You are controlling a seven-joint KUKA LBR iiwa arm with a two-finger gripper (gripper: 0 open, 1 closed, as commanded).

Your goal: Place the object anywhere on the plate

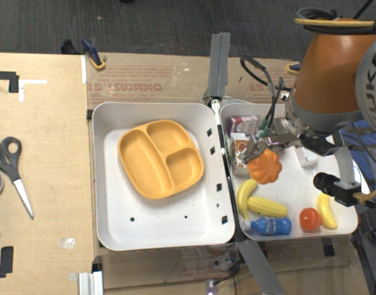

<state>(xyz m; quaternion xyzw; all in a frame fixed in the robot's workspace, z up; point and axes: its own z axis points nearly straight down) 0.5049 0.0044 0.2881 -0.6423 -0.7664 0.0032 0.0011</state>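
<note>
A yellow-orange divided plate lies in the left white bin, towards its upper middle. My gripper hangs over the upper left of the right bin, under the arm's orange band. Its fingers are shut on the top of a small orange pumpkin, which sits just below them. The pumpkin is right of the divider between the bins, about a hand's width from the plate's right rim.
The right bin also holds a banana, a corn cob, a blue bottle, a red tomato, a second banana and a small carton. Scissors lie on the bench at left.
</note>
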